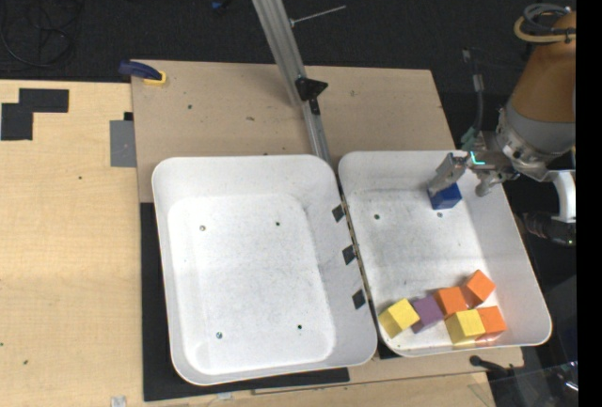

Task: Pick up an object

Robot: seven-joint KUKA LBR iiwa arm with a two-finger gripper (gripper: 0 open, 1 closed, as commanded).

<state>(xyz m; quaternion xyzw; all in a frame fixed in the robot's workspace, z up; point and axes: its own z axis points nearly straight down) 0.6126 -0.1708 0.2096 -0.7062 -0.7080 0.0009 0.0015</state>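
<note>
My gripper [466, 183] hangs over the far right part of the right bin [414, 245], with its two fingers apart. A blue cube [446, 196] sits at the tip of the left finger [446, 174], not clearly between the two fingers. I cannot tell whether the cube rests on the bin floor or is lifted. Several more blocks lie in the bin's near right corner: a yellow block [400, 316], a purple block [428, 309], orange blocks [480, 286] and another yellow block [465, 327].
The left bin [245, 264] lies beside the right one, with black clips [347, 255] along their shared edge. A slanted metal rail [282, 39] runs from the back down to the bins' junction. The arm's orange band [550, 86] is at the right.
</note>
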